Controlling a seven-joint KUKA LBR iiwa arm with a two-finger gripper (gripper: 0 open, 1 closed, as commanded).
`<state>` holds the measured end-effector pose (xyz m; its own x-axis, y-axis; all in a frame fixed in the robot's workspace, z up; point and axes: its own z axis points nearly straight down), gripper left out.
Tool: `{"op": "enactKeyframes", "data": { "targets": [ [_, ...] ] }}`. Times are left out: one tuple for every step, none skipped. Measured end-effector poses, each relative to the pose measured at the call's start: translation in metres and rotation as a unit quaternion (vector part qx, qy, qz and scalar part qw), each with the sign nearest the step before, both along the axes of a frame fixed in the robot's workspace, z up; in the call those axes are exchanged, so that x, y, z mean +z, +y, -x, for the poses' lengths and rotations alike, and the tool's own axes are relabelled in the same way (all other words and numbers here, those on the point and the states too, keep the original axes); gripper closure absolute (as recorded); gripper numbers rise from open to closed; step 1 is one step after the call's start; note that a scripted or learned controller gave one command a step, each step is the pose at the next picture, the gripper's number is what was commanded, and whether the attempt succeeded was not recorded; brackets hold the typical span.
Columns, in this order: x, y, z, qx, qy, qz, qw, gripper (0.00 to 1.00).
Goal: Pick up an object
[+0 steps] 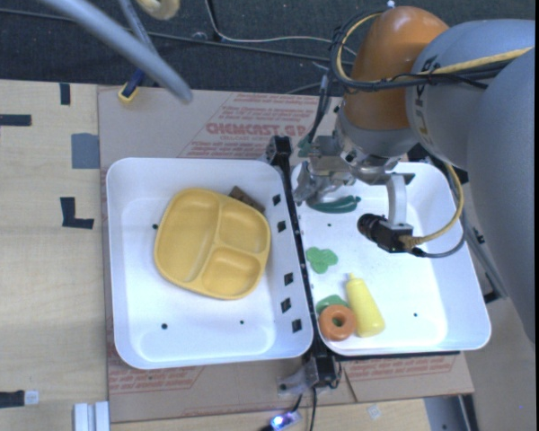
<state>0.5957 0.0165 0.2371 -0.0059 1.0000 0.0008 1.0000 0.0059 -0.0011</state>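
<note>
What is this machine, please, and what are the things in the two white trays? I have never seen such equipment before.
It is a robot arm, grey with an orange band, reaching in from the right. One camera above the bench looks down at a slant. The arm's hand is low at the far end of the right bin, near the divider, just above a dark green item; whether it grips anything cannot be told. The same bin has a light green piece, a yellow bottle and an orange ring. The left bin holds a yellow divided plate, with something brown at its far edge.
</note>
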Motion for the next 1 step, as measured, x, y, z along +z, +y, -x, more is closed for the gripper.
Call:
{"op": "enactKeyframes", "data": {
  "targets": [
    [-0.0159,0.0546,-0.0013,0.0,0.001,0.0005,1.0,1.0]
  ]
}}
